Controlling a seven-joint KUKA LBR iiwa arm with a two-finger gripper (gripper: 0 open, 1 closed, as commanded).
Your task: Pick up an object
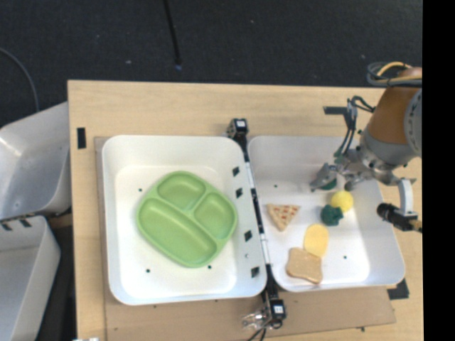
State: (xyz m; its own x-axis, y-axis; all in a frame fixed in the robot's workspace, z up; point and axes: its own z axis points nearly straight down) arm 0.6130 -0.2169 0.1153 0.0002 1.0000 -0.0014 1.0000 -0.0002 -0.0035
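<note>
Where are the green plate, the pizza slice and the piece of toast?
green plate (186,219), camera view, its large compartment.
pizza slice (282,215), camera view, its middle.
toast (304,266), camera view, its top face.

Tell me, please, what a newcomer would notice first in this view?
Probably the green divided plate, alone in the left bin. Next, the cluster of toy food in the right bin: a pizza slice, a bread slice and some yellow and green pieces. The gripper hangs just above them.
</note>
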